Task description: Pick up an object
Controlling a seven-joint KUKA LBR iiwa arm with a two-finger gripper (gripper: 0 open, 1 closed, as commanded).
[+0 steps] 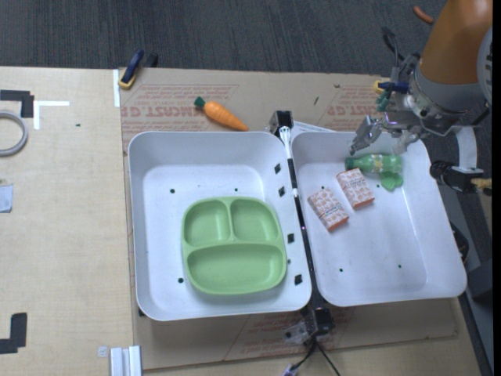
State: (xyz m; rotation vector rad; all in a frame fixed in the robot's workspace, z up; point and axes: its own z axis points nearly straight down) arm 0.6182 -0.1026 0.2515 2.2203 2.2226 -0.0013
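Note:
My gripper (385, 134) hangs over the back of the right bin (391, 265), just above a green bottle-like object (379, 165) lying on the bin floor. Its metal fingers (365, 136) point down toward that object with nothing between them. Two small orange-and-white snack packets (328, 207) (355, 188) lie side by side to the left of the green object. The arm's orange band (462, 22) rises at the upper right.
The left bin (156, 210) holds a green divided plate (233, 245). A toy carrot (221, 113) lies on the cardboard behind the bins. A blue clip (131, 68) sits at the board's back left corner, and a roll of tape (11, 134) lies at the far left.

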